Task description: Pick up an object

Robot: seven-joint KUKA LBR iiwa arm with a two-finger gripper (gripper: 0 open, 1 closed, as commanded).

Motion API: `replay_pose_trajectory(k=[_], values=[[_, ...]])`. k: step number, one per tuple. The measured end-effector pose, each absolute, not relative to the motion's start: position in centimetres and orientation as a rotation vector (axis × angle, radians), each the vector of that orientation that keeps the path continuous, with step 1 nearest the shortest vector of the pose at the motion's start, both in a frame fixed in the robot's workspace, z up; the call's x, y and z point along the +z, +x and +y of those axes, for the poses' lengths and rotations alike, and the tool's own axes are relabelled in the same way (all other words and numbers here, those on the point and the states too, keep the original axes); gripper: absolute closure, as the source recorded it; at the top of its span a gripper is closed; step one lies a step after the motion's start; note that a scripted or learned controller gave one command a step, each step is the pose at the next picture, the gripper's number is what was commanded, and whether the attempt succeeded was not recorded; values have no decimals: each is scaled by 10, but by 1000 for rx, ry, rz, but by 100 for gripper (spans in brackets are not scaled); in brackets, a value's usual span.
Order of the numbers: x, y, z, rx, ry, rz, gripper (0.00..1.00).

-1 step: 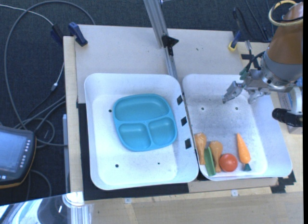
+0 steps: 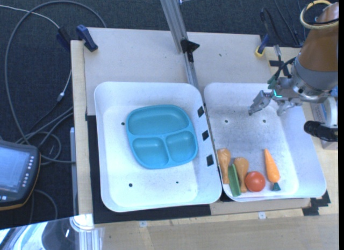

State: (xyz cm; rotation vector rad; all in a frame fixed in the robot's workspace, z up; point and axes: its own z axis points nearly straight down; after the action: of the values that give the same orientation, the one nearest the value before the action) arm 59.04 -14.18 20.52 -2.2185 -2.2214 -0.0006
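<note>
My gripper (image 2: 270,106) hovers over the back part of the right bin (image 2: 301,136), its two fingers spread open with nothing between them. Several toy foods lie along that bin's front edge, well forward of the gripper: an orange carrot (image 2: 271,166), a red tomato (image 2: 255,181), a green vegetable (image 2: 234,175), a tan squash-like piece (image 2: 242,166) and a small orange piece (image 2: 223,157).
The left bin (image 2: 107,109) holds a blue divided plate (image 2: 161,136). A metal pole (image 2: 174,12) slants down to the gap between the bins. Blue clamps (image 2: 87,37) grip the bench's back edge. Cables and a pendant (image 2: 16,173) lie on the floor at the left.
</note>
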Motion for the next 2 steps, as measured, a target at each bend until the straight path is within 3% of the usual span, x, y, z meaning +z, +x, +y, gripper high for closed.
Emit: replay_pose_trajectory(k=[2], values=[[97,586,-130,6,-2216,-2217,0]])
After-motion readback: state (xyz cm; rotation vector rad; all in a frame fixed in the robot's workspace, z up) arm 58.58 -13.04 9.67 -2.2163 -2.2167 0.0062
